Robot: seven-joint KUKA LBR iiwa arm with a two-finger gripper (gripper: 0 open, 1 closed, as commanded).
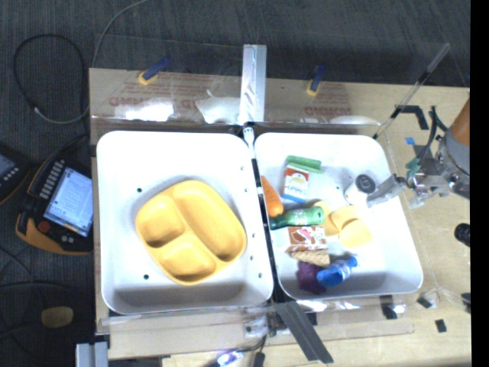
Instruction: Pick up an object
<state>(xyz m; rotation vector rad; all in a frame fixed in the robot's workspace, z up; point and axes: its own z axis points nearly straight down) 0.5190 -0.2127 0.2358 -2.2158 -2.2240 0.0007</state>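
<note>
Objects (309, 228) heaped in right bin (397, 274), labels unreadable; gripper (382, 192) at bin's right edge, grip state unclear.

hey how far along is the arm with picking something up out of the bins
Nothing looks picked yet. The gripper hangs at the right bin's right edge, with nothing seen in it. The green bottle, carrot and blue object lie in that bin; the yellow tray sits in the left bin. The grasp and lift remain.
</note>
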